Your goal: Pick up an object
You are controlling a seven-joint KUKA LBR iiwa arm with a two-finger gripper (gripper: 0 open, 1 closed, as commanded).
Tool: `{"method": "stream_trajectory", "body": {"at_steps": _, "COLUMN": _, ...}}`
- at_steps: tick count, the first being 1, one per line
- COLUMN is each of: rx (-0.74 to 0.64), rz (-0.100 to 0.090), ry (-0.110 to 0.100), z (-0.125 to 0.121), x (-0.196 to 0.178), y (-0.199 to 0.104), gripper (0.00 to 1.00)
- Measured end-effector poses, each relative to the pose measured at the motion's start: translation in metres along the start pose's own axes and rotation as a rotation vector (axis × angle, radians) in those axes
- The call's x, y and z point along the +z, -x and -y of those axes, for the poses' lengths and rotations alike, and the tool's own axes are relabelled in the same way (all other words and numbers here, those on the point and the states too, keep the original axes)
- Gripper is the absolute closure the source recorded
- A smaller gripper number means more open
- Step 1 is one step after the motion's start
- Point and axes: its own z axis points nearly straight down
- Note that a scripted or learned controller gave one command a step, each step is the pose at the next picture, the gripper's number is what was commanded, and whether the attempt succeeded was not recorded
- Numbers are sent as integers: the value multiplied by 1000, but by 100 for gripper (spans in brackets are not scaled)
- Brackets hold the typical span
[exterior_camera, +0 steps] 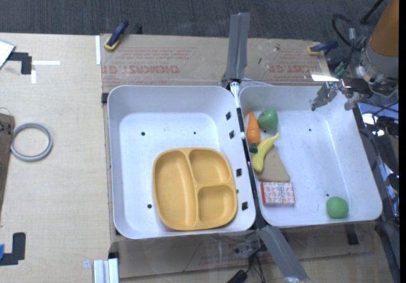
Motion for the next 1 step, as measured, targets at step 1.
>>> {"method": "stream_trajectory", "body": {"at_steps": 1, "rx": 196, "rz": 0, "ry": -2, "z": 75, "x": 69, "y": -57, "gripper": 0}}
